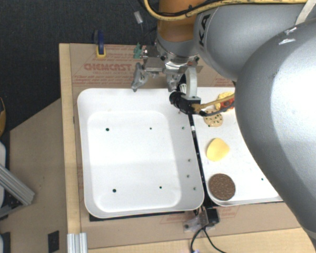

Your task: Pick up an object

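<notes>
The worktop (68, 141) carries 2 shallow white bins side by side, and the pale yellow lump (217, 149) in the right bin (239, 167) serves as the landmark here.

The right bin holds 4 things. The yellow lump lies close to the wall shared with the left bin (131, 157). Just behind the lump lies a light cookie (215, 120) speckled with dark chips. Further behind the lump, past that cookie, sits a yellow-and-red item (225, 100), partly covered by the arm, so its shape is hard to tell. Just in front of the lump, near the bin's front rim, lies a round dark brown disc (221, 186). None of the 4 touches another.

The left bin, across the shared wall to the left of the lump, shows a plain white floor with 4 small dark dots.

The tool (156, 81) hangs well behind and to the left of the lump, over the far rim of the left bin. Its 2 fingers (138, 79) stand spread wide apart, with nothing between them. All the things to be picked lie in the right bin, apart from the tool.
</notes>
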